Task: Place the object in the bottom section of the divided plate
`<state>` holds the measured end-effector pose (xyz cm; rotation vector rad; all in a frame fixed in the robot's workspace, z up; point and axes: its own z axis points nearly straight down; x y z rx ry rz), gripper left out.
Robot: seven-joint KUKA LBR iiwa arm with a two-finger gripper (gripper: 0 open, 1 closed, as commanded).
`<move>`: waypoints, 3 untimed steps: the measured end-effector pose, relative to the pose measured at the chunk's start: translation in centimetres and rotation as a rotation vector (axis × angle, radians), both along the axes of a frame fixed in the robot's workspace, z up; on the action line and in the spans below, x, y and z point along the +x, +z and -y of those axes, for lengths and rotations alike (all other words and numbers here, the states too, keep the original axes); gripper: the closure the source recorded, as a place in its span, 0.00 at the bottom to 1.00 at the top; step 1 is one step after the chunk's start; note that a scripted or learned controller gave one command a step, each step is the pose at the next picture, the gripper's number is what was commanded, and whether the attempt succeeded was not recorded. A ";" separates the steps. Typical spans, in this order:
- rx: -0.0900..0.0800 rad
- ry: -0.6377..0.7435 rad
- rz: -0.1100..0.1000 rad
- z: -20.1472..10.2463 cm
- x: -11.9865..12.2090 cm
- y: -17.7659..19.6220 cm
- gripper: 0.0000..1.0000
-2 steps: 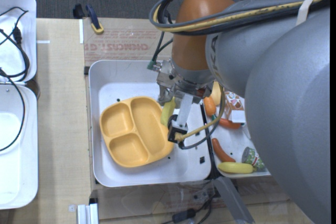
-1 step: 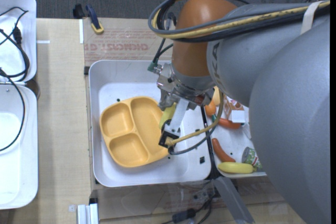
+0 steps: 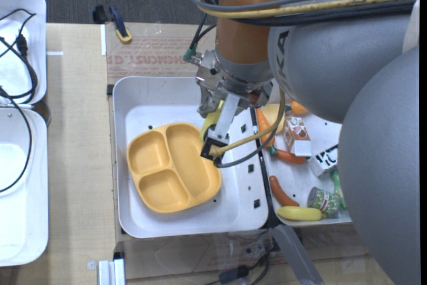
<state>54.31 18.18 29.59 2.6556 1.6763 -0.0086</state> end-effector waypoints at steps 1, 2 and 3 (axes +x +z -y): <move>0.000 -0.099 -0.002 2.0 -6.6 -4.6 1.00; -0.001 -0.229 0.000 4.6 -1.1 -7.0 1.00; -0.001 -0.247 -0.001 1.5 -1.6 -6.5 1.00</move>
